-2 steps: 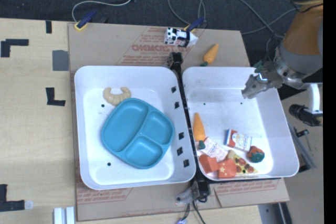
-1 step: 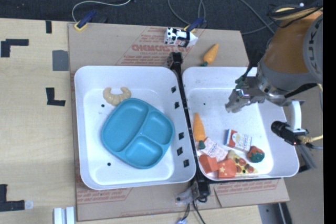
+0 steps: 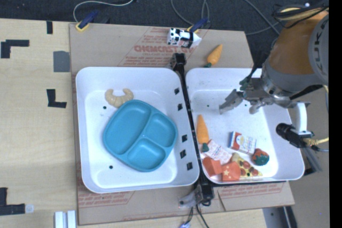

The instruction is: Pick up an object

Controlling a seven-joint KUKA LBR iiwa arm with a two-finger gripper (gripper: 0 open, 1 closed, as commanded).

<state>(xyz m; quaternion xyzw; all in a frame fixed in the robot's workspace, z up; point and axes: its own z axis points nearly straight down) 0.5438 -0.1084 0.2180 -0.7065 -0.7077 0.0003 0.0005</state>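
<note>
My gripper (image 3: 241, 105) hovers over the upper middle of the right bin (image 3: 224, 80), open, with nothing between its grey fingers (image 3: 228, 103). Below it lie several toy foods. An orange carrot (image 3: 202, 130) rests by the bin's left wall. A small white and red box (image 3: 242, 142) sits right of it. A white and red packet (image 3: 216, 151), a red block (image 3: 212, 167), a pizza slice (image 3: 241, 169) and a red strawberry (image 3: 261, 157) crowd the front of the bin. The gripper is apart from all of them.
The left bin (image 3: 85, 115) holds a blue divided plate (image 3: 140, 135) and a tan croissant (image 3: 118, 96). On the cardboard behind the bins lie another carrot (image 3: 214, 55) and a black and white block (image 3: 181, 37). Cables trail across the dark floor at the back.
</note>
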